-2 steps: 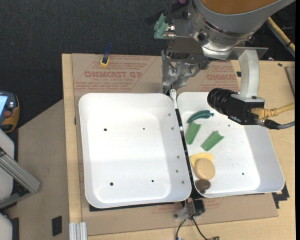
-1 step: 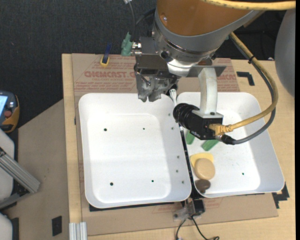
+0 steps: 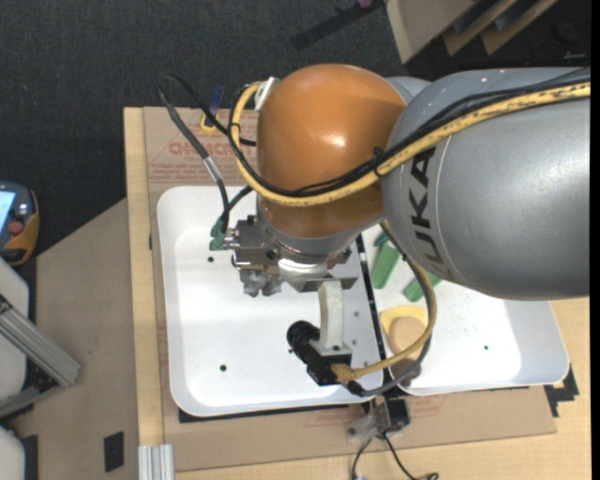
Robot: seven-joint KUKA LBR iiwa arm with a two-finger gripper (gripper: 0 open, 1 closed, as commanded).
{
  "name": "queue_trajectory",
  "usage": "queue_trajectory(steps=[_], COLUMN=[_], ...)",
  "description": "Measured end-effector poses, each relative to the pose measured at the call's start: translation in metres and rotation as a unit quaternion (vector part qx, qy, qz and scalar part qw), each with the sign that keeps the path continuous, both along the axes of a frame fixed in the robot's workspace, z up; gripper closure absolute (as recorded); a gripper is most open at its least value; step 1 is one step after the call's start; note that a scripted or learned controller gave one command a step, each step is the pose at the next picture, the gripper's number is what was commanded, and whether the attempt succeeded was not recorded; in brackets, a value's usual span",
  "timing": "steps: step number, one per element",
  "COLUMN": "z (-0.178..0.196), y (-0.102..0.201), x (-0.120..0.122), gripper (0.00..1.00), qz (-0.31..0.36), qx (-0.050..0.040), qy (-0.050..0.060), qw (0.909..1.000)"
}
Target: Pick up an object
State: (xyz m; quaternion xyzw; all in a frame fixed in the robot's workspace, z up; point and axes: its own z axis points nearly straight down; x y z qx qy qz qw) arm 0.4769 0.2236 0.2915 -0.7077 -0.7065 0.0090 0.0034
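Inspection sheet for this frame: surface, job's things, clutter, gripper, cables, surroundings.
Surface: left shallow white bin and right shallow white bin on a brown cardboard sheet.
Job's things: green plastic piece and tan round piece in the right bin, partly under the grey arm.
Clutter: nothing seen.
Gripper: metal gripper over the left bin.
Cables: yellow cable across the orange band; black cables behind.
Surroundings: dark floor, wooden boards top right.

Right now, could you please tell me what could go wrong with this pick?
The end effector hangs over the left white bin, whereas the green elongated piece and the pale yellow round piece lie in the right white bin, so a descent here probably grabs nothing.
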Motion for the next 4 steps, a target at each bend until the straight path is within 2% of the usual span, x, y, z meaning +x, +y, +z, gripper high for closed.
queue_trajectory(steps=[1,2,3,4], z=[0.003,0.087,0.187,0.235], y=[-0.077,-0.009,-0.081,-0.028], x=[0.002,0.002,0.041,0.023], gripper=[1.00,1.00,1.00,1.00], qz=[-0.004,0.005,-0.003,0.004], qx=[0.0023,0.0072,0.0049,0.0060], qy=[-0.006,-0.014,-0.016,-0.012], qw=[1.0000,0.9999,0.9998,0.9999])
